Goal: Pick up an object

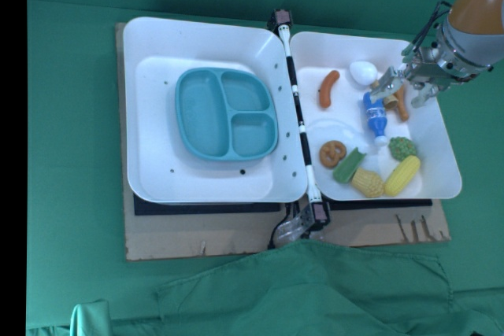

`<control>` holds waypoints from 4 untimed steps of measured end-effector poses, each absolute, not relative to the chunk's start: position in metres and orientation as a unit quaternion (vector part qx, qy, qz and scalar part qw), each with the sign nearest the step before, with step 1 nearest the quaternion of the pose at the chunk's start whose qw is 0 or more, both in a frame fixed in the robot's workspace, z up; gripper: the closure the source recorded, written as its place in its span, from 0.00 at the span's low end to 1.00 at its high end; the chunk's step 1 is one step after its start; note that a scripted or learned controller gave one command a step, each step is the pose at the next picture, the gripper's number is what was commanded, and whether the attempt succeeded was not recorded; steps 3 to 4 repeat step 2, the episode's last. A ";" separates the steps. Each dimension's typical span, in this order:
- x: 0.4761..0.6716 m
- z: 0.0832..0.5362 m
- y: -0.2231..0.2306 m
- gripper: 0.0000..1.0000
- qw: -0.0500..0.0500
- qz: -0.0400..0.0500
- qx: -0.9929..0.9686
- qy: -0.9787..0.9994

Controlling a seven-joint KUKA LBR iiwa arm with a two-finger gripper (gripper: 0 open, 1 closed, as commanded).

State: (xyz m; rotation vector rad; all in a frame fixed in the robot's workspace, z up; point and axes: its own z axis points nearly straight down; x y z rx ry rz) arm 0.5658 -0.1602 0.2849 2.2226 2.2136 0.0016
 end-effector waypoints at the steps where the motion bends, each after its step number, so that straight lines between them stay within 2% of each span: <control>1: 0.592 0.199 -0.189 0.00 0.000 -0.002 0.709 0.705; 2: 0.593 0.218 -0.189 1.00 0.006 0.001 0.709 0.705; 4: 0.593 0.218 -0.189 1.00 0.006 0.001 0.709 0.705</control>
